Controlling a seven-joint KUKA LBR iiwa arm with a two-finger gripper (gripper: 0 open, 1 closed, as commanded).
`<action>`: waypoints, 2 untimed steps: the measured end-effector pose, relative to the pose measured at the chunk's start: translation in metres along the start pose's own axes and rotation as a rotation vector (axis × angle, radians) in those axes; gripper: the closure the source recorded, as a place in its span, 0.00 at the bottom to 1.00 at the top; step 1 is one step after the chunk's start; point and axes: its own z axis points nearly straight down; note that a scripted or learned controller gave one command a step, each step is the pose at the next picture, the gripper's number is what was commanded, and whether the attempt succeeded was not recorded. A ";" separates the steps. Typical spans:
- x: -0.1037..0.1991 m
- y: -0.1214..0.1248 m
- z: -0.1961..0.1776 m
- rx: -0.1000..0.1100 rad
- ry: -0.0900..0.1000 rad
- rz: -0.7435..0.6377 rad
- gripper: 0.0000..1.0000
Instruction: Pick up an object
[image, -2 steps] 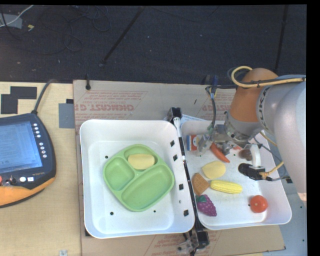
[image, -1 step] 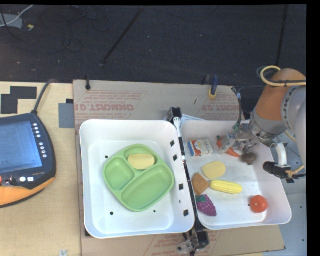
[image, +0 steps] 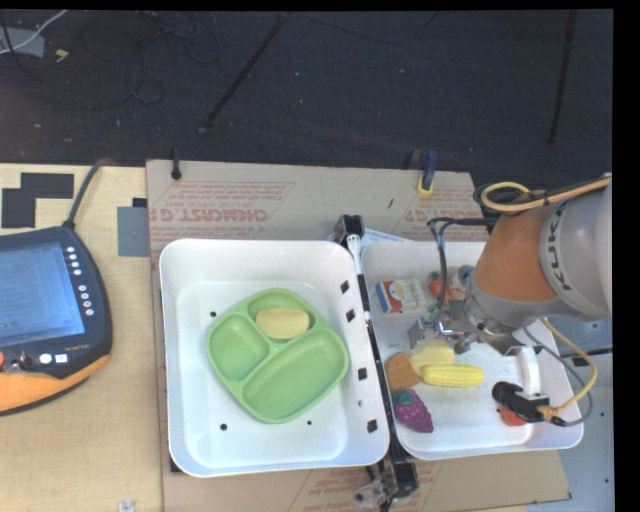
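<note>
Left bin (image: 175, 350): green divided plate (image: 290, 385) mid-floor, pale yellow lump (image: 283, 322) in its far compartment
Right bin (image: 480, 425): red-white packet (image: 403, 294) toward far-left corner; brown piece (image: 401, 371) and purple grapes (image: 413, 411) along left wall
Toy corn (image: 453, 376) mid-floor; gripper (image: 447, 326) near its far side, whether spread or pressed can't tell
Corn looks light, stiff plastic, rounded, likely slippery: best taken across middle
Neighbours crowd it, little room; bin floor smooth, white
</note>
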 end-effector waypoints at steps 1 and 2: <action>0.027 -0.053 0.000 -0.005 -0.003 0.006 0.00; 0.017 0.007 0.000 -0.003 -0.002 0.001 0.00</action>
